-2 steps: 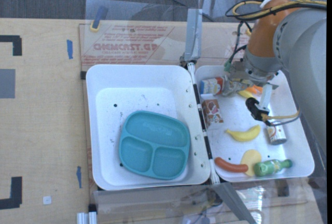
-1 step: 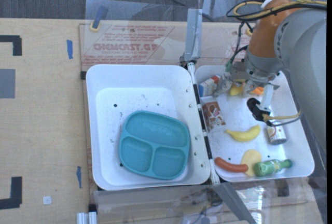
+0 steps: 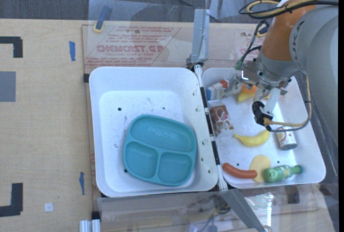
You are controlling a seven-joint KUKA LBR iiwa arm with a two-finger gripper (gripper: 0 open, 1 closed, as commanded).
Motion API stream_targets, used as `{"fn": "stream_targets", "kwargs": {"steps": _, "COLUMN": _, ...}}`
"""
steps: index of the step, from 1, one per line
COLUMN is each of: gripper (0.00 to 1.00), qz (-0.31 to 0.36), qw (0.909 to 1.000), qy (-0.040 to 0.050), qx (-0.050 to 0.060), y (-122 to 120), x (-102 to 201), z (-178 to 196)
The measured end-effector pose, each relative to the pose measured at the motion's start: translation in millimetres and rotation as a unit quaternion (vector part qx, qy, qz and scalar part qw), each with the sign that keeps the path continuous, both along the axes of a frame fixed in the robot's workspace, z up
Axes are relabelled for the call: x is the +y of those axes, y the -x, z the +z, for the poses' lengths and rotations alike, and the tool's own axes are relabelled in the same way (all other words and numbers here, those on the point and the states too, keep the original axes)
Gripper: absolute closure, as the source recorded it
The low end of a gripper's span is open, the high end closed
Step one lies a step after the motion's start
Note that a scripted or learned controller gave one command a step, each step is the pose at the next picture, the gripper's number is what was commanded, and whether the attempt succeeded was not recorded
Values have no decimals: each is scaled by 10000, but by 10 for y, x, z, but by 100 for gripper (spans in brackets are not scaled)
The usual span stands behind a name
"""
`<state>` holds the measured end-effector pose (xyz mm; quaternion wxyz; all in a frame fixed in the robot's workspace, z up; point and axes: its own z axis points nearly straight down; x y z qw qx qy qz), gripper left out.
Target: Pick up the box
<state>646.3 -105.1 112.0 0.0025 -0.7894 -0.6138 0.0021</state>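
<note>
A small white carton box (image 3: 216, 89) with red and blue print stands at the far left corner of the right bin (image 3: 316, 164). A flat brown and red packet (image 3: 221, 118) lies just in front of it against the bin's left wall. My gripper (image 3: 243, 81) hangs over the far part of the right bin, a little to the right of the box, under the orange-banded wrist (image 3: 279, 37). A yellow-orange item (image 3: 246, 93) lies directly below the gripper.
The right bin also holds a banana (image 3: 251, 139), a metal can (image 3: 286, 139), a red sausage (image 3: 239, 171), a yellow piece (image 3: 259, 163) and a green bottle (image 3: 282, 172). A teal divided plate (image 3: 159, 149) lies in the left bin (image 3: 107, 91). A black cable loop (image 3: 261, 113) dangles from the wrist.
</note>
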Motion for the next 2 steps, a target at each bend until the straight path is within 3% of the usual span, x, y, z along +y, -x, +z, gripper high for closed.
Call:
{"fn": "stream_targets", "kwargs": {"steps": 1, "gripper": 0, "qz": -1093, "qw": 9940, "qy": 32, "qx": 8, "y": -192, "x": -60, "z": -264}}
{"fn": "stream_targets", "kwargs": {"steps": 2, "gripper": 0, "qz": -93, "qw": 10000, "qy": 12, "qx": -9, "y": -210, "x": -99, "z": -259}}
